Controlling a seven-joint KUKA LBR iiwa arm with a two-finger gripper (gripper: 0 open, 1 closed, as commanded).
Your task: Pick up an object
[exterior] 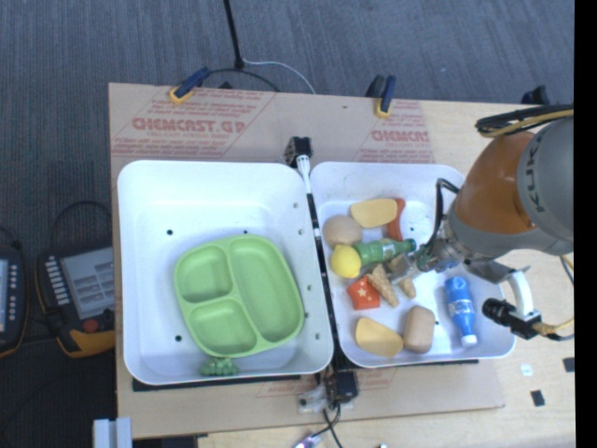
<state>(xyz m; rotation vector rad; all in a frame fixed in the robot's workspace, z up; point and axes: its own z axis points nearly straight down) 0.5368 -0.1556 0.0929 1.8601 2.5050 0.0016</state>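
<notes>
Camera view: a green bottle (384, 249) is seen lying among toy foods in the right bin (448, 174), nothing lifted yet. Just beside it the hand (431, 255) is lowered; its grip cannot be told. A green tray (240, 295) is held by the left bin (149, 194).

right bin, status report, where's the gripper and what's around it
Gripper low in right bin, by green bottle; grasp not confirmed. Blue bottle, lemon, bread pieces crowd close. Green tray sits in left bin.
</notes>
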